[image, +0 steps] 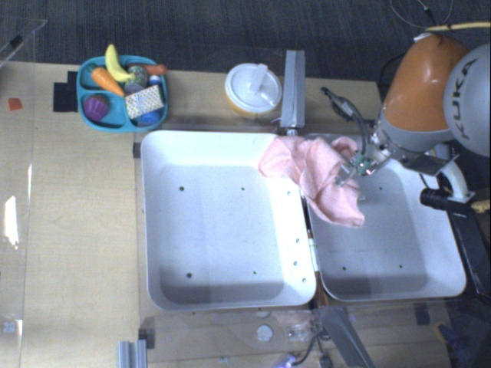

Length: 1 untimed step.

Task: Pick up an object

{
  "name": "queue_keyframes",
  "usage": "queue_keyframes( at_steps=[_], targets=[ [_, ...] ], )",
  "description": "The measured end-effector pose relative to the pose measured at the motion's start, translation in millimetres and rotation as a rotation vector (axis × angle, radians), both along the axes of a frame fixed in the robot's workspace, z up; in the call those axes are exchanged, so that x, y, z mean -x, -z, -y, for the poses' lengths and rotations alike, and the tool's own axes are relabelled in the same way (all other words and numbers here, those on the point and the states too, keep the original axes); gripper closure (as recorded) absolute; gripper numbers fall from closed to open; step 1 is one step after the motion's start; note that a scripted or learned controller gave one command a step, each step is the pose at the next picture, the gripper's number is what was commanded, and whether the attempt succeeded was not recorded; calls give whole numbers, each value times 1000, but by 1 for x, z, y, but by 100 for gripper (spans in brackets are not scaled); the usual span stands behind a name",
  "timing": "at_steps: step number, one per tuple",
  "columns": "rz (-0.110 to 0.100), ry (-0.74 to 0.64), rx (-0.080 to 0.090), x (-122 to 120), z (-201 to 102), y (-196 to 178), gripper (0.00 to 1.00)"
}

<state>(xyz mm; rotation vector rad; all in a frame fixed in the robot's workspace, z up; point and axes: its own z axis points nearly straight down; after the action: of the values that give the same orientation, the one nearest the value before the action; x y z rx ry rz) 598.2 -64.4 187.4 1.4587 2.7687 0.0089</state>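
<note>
Across the rims of two white bins [222, 148], pink cloth [318, 176], jaws [354, 169] of unclear state above.

A crumpled pink cloth [316, 173] drapes over the shared rims of the two shallow white bins [222, 290], at their far edges. The tool [354, 169] sits on the cloth's right side. A blue plastic tray of toy food [123, 92] stands at the desk's far left corner.

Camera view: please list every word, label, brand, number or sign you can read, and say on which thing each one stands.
"KUKA": grey housing of the arm, at the right edge, running vertically and partly cut off.
Food package in the blue tray: patterned, no print can be read.
Red mark on the bench: too small to read.
</note>
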Motion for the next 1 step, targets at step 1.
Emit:
queue_keyframes(
  at_steps=[1],
  targets=[
    [-8, -78, 1, -45, 38, 85, 100]
  ],
)
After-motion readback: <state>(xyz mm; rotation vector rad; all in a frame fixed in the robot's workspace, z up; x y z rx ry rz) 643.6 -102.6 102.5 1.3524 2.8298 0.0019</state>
